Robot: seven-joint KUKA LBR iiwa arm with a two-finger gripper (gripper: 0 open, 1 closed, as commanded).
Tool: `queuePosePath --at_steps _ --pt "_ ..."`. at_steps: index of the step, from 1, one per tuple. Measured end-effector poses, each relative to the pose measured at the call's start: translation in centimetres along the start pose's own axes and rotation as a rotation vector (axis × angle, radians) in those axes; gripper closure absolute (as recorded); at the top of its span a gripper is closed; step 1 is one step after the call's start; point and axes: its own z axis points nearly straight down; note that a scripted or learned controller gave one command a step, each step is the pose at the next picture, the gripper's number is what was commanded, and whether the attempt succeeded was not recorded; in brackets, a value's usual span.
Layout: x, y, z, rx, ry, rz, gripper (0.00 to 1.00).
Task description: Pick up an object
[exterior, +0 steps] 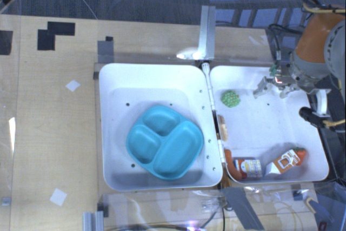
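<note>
The hand (274, 86) is hovering with fingers spread and gripping nothing over the right bin (259, 132). The green ball (231, 98) is lying just left of it, while two cartons (270, 165) are resting well below.

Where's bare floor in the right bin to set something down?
The right bin has its widest bare floor mid-bin, between the green ball and the carton. The near wall is crowded: the can lies beside the carton. The gripper hangs over the far side.
</note>
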Motion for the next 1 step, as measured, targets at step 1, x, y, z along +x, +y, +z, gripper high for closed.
queuePosePath --at_steps 1 --pt "3.16 -6.67 1.87 -0.006 -0.001 -0.137 0.00"
